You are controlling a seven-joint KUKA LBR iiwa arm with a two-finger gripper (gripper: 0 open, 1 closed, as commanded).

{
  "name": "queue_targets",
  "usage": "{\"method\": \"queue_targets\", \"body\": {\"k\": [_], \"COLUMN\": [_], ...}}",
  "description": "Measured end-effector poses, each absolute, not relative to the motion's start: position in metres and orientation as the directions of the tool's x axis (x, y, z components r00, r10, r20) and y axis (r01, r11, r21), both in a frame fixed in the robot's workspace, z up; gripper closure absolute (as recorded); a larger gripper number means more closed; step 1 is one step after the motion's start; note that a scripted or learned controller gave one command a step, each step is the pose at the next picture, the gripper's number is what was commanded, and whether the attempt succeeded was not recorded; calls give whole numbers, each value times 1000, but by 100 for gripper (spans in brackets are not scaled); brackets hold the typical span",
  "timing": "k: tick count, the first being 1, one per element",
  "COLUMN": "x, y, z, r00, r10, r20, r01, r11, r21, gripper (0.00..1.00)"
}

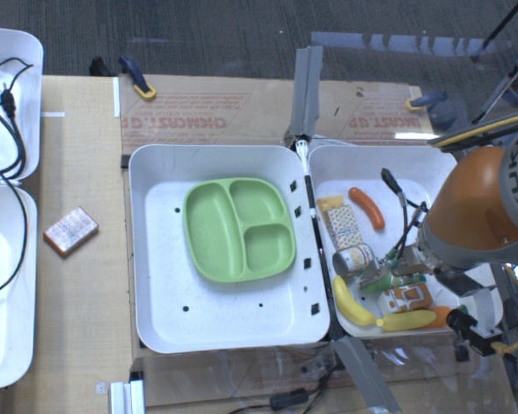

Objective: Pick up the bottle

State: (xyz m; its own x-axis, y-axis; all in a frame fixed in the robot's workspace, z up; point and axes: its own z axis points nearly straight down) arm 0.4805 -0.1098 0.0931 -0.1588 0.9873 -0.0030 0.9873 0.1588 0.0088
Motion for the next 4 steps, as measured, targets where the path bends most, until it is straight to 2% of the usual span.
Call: {"method": "queue_targets", "body": {"k": [1,2,3,4], "x": [478,519,546,497], "y": [-120,-178,-158,-122], "z": [151,91,92,94], "r00": [-151,-49,-267,-332], "r10": [989,999,964,943], "r20": [0,0,-1,-16], "r01": [989,999,964,943], "r11": [151,49,267,332], "r21": [-1,-1,1,4], "gripper": [0,0,0,0]}}
